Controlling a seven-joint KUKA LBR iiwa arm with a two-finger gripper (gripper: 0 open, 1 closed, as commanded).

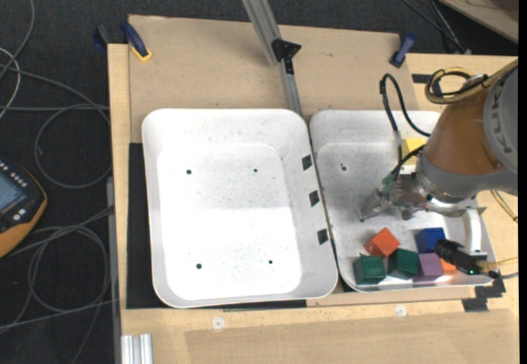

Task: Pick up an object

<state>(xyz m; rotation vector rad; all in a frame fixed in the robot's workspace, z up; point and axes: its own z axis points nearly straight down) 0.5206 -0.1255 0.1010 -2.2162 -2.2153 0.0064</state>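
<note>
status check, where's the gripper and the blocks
Gripper low in right bin, nothing visibly held. Blocks clustered at near edge, orange block closest. Path clear.

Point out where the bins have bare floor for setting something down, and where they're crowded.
The left bin is bare wall to wall. In the right bin, the far-left floor is free. Its near end is crowded: orange block, green blocks, purple block, blue block, with the end effector above.

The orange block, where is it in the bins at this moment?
In the camera view the orange block lies in the right bin, near its front edge, just behind the green blocks and left of the blue block, below the pincer.
</note>
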